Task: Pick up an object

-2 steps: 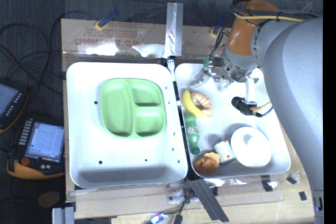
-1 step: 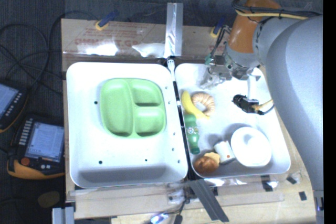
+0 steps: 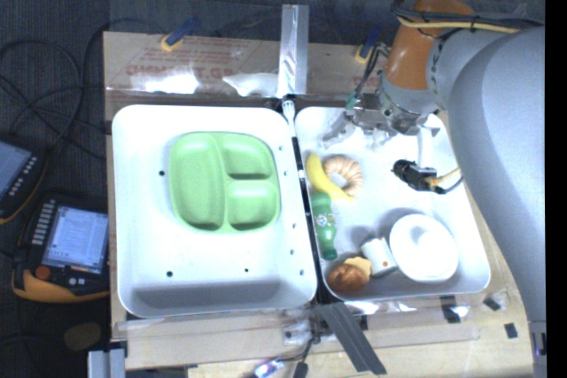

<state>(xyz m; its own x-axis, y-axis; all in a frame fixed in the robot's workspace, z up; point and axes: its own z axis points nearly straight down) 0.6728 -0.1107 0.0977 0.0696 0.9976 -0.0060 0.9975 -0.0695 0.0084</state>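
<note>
The grey arm with its orange band reaches in from the right, and its 2-finger gripper hangs over the far left corner of the right white bin with its fingers spread apart and nothing between them. Just in front of it lie a glazed tan doughnut touching a yellow banana, then a green plastic bottle, a white cup, a white bowl and a brown bread roll. A green divided plastic tray sits in the left white bin.
</note>
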